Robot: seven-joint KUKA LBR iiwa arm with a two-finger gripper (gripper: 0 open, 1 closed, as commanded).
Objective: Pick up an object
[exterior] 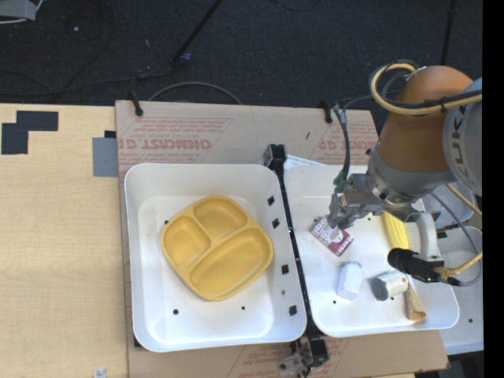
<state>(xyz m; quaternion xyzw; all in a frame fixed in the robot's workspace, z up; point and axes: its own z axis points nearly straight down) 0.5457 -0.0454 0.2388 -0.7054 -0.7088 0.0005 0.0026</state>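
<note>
We are hovering our hand [339,221] over the right bin [449,317], touching the small patterned packet [332,236] lying near the bin's left wall; finger spread we cannot tell.

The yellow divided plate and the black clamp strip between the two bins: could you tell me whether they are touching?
Apart. The camera view shows bare white bin floor between the yellow divided plate and the black clamp strip.
</note>
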